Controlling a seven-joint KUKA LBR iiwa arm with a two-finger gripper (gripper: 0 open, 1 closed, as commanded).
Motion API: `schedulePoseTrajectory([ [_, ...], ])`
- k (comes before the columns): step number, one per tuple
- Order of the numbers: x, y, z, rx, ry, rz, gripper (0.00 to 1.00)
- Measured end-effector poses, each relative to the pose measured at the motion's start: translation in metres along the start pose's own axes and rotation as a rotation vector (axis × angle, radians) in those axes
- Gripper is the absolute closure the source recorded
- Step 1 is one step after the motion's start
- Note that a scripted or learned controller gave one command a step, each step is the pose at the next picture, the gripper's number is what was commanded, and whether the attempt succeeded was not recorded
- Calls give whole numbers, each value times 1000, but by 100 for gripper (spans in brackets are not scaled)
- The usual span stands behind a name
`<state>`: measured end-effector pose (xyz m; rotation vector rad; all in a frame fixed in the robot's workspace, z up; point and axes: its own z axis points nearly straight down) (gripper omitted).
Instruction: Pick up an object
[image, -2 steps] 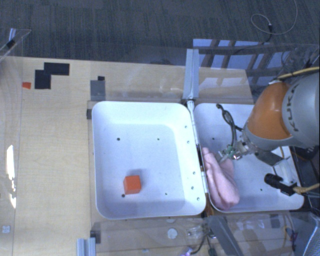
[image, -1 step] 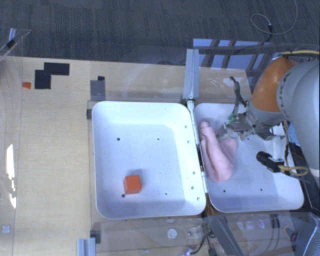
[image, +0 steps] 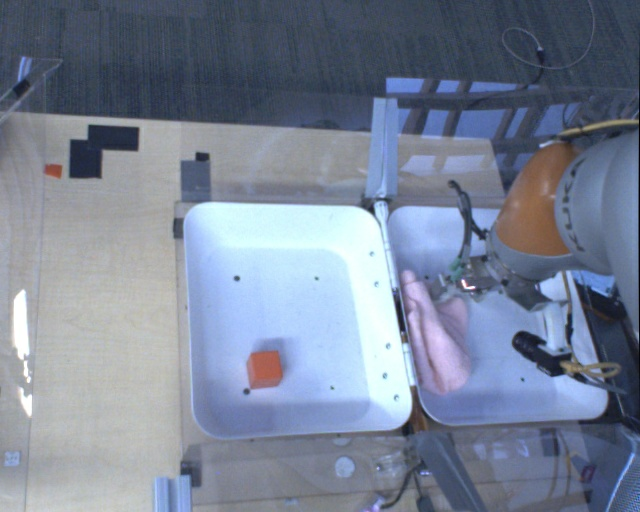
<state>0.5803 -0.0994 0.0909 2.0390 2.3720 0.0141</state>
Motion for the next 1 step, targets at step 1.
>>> schedulePoseTrajectory([
  [1, 1, 4, -13, -10, -2, -4, 100],
])
